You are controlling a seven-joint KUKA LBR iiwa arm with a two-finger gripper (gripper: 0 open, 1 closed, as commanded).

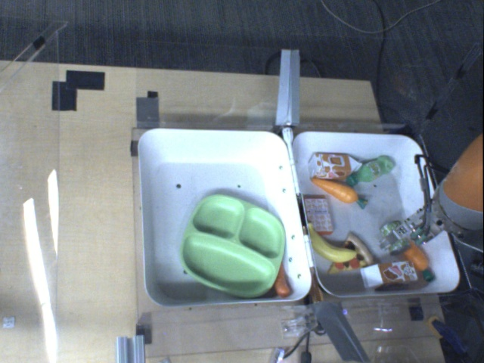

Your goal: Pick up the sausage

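The hand (404,233) hangs low over the right bin (446,282), near its right wall — whether it is spread or pressed together cannot be told. The sausage (358,249), brown and curved, lies to the hand's left, touching the banana (330,248). A carrot (333,190) rests farther up; just below the hand sits a small carton (395,274).
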